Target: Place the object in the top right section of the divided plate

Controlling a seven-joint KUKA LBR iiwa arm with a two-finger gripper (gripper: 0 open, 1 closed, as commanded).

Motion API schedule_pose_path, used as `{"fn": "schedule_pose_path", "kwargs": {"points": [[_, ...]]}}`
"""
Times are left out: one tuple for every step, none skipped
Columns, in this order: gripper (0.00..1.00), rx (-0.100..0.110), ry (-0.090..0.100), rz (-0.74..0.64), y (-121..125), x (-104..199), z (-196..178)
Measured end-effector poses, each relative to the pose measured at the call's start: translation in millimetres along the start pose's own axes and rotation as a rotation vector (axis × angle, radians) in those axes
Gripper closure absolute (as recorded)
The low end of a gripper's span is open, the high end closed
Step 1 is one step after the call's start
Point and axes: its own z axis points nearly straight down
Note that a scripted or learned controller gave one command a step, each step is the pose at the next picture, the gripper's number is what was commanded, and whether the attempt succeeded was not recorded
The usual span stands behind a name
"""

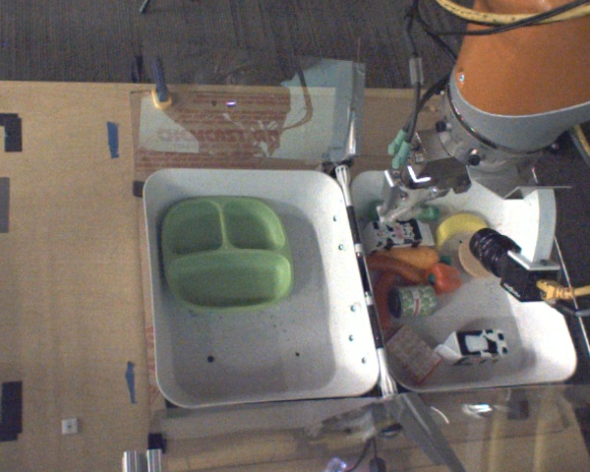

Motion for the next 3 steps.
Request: {"fn": "schedule_pose_path", "kwargs": {"points": [[1.0,-0.002,0.0,-0.495,-14.4,16.4,96.5],[0.0,-0.002,0.0,-0.495,-14.4,16.4,96.4],[1.0,-0.004,-0.001,-0.496,-12.9,16.9,86.8]]}}
